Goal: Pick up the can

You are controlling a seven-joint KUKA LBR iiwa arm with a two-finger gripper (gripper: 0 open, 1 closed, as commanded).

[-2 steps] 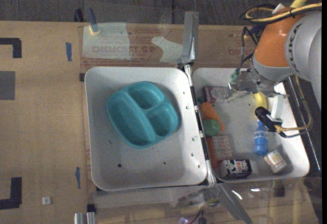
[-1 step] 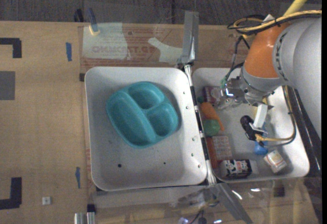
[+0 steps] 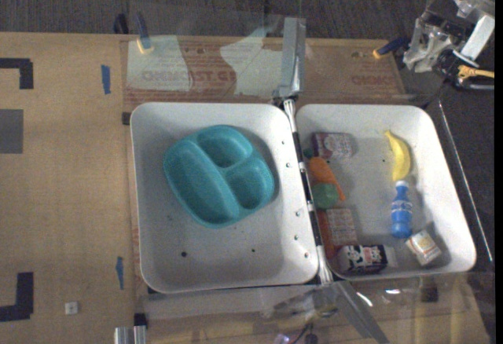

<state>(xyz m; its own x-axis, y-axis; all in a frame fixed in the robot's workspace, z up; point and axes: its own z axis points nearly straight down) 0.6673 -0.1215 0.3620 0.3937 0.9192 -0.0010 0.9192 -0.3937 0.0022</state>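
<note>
Camera view shows the grey two-finger gripper [image 3: 431, 42] hanging outside the bins, above the bench beyond the far right corner of the right white bin [image 3: 454, 201], well apart from everything in it. I cannot tell whether the claw is wide or narrow. What seems to be the can, a short cylinder with a purple-and-white label [image 3: 333, 146], lies on its side in the far left corner of this bin, just beside the orange plastic carrot [image 3: 324, 173]. Because it lies against the wall, the approach probably needs care.
</note>
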